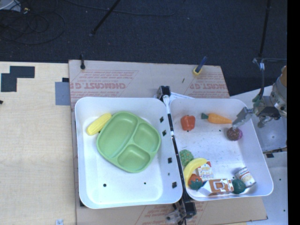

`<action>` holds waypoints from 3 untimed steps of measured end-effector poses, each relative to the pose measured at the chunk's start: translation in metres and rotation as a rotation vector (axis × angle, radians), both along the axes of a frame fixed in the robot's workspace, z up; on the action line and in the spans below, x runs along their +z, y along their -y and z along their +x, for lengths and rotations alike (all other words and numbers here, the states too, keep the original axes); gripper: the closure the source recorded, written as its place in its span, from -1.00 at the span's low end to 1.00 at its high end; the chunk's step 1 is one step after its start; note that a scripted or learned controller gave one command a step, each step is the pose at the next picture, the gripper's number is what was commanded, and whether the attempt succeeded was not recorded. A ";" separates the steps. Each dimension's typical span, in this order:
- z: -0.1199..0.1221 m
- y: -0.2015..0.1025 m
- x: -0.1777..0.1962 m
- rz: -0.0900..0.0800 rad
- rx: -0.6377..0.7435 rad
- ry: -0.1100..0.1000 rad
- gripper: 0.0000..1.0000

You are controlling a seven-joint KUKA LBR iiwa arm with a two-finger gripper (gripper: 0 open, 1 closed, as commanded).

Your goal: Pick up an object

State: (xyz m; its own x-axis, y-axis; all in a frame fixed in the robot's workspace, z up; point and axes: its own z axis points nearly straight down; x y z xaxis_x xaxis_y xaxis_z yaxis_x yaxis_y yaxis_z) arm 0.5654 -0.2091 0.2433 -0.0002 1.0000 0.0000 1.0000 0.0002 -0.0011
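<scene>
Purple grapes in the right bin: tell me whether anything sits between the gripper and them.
Nothing visible does. The gripper hangs just up and right of the purple grapes, with bare bin floor around them. The carrot lies to the left, off that line, and the right bin wall stands further right.

The arm enters from the right edge of the camera view, with little of its grey body in sight there. Its end effector (pixel 241 117) reaches leftward and slightly downward at a slant, a slim grey finger (pixel 242 115) pointing toward the lower left. Whether the fingers are parted or closed cannot be made out.
</scene>
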 end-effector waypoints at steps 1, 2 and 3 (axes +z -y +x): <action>0.017 0.003 -0.155 0.000 0.001 0.001 -1.00; 0.079 -0.029 -0.115 0.000 0.001 0.001 -1.00; 0.078 -0.038 -0.156 0.000 0.002 -0.002 -1.00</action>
State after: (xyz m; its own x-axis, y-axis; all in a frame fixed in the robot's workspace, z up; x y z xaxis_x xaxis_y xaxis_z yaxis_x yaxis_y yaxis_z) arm 0.6434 -0.1714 0.0874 -0.0019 1.0000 0.0004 1.0000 0.0019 -0.0026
